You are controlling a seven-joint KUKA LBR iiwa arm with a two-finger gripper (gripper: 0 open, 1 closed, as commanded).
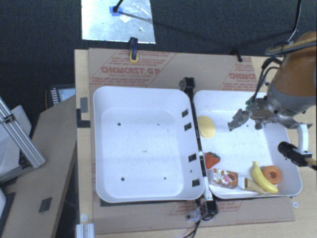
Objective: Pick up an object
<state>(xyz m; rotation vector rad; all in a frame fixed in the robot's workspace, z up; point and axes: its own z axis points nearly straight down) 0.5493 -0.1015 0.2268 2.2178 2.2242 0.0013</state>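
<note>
Banana (262,177) low in right bin (285,148), tool (238,119) above, perhaps empty

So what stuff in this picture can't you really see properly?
- Claw, camera view: small and dark, so I can't tell how its fingers stand.
- Arm: cut off by the right edge.
- Packet: print too small to read.
- Strawberry: left side tucked against the bin's clips.
- Cone: one end hidden under the banana.
- Orange ring: too blurry to say what it is.
</note>
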